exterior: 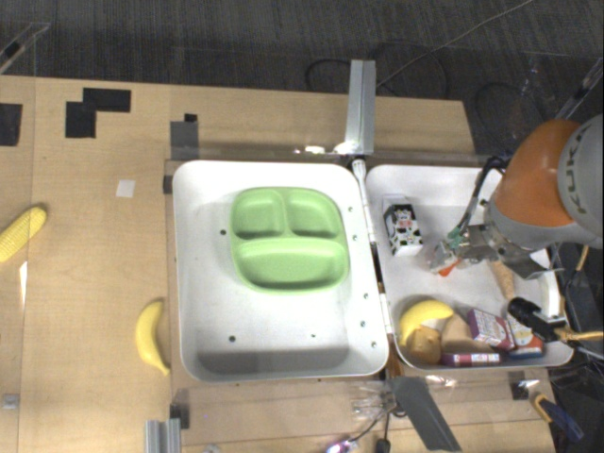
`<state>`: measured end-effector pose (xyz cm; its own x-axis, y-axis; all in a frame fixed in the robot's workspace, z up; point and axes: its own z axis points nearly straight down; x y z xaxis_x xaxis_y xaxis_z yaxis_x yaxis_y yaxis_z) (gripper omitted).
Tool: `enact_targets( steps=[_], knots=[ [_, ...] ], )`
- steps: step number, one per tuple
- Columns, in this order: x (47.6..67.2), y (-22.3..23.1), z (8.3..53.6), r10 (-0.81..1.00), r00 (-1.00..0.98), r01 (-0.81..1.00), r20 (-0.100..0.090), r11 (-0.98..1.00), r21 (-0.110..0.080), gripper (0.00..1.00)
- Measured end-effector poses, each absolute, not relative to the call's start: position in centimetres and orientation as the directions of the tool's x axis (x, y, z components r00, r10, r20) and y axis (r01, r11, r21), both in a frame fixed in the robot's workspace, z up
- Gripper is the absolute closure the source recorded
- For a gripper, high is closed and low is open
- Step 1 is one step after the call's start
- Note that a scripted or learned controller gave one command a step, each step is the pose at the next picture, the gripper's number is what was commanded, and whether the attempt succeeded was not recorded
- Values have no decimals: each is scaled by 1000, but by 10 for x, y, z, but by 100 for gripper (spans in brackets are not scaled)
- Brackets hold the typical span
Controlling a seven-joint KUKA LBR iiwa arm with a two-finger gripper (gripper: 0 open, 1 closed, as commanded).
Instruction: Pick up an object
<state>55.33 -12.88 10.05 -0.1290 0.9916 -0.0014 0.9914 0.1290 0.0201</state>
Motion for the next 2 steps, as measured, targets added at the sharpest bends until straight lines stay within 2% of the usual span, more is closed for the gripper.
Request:
enact_targets(
  steps=[1,2],
  knots=[
    [617,-70,185,999,-40,999,0,40,4,100],
    [660,-51,185,968,-250,968,-2,250,6,100]
  ],
)
